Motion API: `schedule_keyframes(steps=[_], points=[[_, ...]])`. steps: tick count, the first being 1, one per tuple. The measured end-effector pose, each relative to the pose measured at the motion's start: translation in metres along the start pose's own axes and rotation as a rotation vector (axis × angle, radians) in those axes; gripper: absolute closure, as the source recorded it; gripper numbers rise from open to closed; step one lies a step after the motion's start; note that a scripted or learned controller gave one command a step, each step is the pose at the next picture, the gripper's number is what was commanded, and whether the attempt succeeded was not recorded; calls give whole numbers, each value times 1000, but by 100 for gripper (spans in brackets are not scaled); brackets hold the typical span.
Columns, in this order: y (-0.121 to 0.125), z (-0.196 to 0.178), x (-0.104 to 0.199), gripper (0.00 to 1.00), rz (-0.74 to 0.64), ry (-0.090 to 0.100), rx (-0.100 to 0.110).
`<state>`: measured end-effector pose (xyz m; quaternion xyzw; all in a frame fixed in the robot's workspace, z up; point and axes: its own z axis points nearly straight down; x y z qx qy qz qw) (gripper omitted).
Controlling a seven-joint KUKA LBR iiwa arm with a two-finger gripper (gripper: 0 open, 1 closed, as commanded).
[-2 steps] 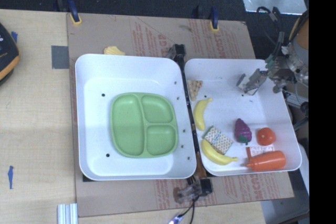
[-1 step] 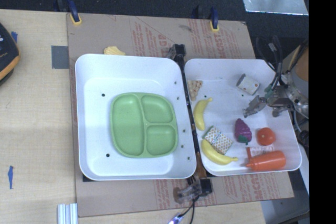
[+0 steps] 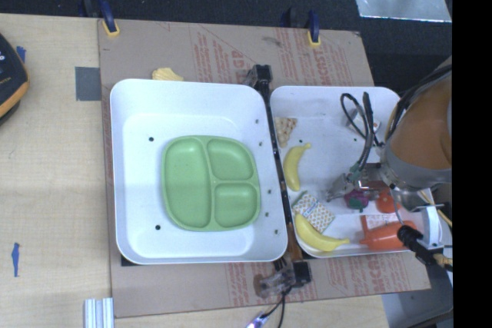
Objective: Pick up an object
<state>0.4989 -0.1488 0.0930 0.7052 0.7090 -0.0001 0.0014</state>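
Camera view: gripper (image 3: 352,184) low in right bin (image 3: 323,100), grasp state unreadable; approach step, must close on purple object (image 3: 355,200).

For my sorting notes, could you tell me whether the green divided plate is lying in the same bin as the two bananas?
No: the green divided plate lies in the left bin, while both bananas lie in the right bin.

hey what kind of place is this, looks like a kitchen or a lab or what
Most likely a robotics lab bench, not a kitchen: two white bins sit on clamped cardboard, a grey-and-orange robot arm reaches in, and the bananas and green divided plate look like toy props.
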Motion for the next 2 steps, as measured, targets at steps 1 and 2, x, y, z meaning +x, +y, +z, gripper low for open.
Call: schedule_keyframes(steps=[1,2], points=[[-1,-9,-1,100,-3,1,6],[29,-99,107,100,0,3,4]])
